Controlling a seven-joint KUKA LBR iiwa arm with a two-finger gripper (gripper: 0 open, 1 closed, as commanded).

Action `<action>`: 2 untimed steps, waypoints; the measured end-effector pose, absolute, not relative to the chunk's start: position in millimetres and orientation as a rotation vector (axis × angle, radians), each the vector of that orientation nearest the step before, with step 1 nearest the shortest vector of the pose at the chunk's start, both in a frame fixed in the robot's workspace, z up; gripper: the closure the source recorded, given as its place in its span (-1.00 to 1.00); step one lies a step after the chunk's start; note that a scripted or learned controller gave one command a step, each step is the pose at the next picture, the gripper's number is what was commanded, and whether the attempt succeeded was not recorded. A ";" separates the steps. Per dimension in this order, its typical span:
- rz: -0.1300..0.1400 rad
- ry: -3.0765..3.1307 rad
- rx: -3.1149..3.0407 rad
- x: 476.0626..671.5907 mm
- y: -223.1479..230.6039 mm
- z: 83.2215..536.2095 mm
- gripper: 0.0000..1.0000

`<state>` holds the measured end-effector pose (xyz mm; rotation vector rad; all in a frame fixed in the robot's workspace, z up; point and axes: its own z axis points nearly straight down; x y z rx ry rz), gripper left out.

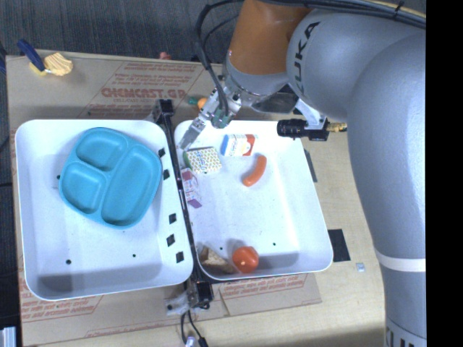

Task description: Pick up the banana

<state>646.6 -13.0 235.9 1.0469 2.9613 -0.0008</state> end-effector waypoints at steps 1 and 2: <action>-0.003 3.064 0.704 571.6 -75.6 191.6 -1.00; 0.000 3.087 0.543 609.3 -112.5 95.4 -1.00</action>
